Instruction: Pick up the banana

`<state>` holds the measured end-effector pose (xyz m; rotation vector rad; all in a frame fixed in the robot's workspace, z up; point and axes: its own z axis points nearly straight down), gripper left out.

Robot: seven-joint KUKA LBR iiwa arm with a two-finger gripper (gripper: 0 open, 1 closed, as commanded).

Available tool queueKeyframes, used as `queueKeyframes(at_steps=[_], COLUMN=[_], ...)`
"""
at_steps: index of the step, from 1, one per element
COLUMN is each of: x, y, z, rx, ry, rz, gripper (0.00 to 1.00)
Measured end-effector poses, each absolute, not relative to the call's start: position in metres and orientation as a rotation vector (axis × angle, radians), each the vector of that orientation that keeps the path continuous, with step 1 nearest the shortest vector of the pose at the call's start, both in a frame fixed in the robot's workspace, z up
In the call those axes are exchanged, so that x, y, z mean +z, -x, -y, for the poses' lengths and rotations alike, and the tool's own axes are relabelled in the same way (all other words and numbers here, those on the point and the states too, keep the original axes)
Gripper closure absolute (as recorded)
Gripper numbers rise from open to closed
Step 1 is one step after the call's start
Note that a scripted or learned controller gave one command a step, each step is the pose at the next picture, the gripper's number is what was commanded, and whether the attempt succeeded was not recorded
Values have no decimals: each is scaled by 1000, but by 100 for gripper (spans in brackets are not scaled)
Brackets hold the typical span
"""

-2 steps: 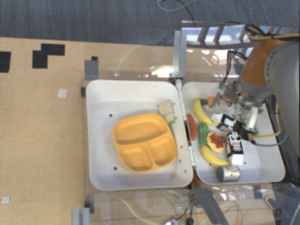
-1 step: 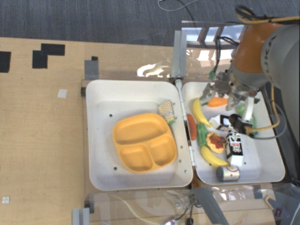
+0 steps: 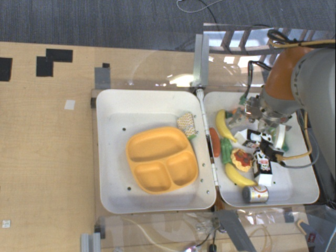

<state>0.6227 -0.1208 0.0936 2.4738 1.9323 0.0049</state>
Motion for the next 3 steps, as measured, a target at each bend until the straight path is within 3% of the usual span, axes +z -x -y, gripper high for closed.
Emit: queueKeyframes(at_steps=[1, 3], x=[185, 185], y=[-623, -623], z=[40, 40], rx=[5, 4], ry=[-2062, -2062], rz=[-2367, -2367], gripper=[0, 0])
